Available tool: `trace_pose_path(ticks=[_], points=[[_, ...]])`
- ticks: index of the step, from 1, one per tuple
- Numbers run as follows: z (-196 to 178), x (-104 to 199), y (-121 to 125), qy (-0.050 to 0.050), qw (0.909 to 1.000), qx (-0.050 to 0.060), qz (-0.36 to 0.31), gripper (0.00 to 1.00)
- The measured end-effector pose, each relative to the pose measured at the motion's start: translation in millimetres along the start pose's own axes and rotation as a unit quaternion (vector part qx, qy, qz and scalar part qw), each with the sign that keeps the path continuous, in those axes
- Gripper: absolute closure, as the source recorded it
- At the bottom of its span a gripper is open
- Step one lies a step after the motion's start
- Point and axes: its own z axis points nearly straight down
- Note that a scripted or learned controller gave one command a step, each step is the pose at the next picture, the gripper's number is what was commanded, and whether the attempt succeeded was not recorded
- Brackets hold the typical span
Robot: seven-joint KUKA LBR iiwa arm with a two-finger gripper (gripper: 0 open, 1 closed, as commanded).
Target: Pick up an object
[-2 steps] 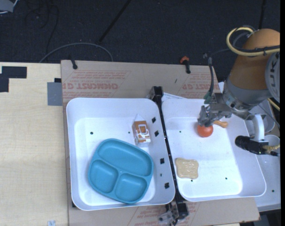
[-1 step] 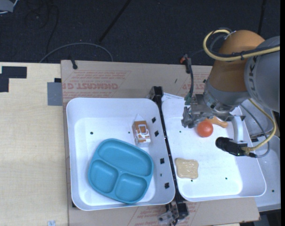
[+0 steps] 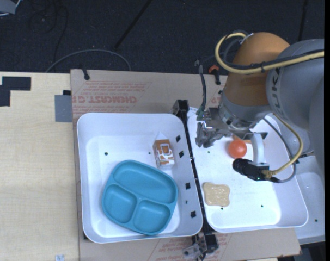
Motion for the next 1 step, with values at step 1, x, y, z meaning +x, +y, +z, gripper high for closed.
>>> trace_pose_path(ticks=[1], points=[[0.7,44.0,4.2,0.000,1.0000,0.000,0.000,1.00]])
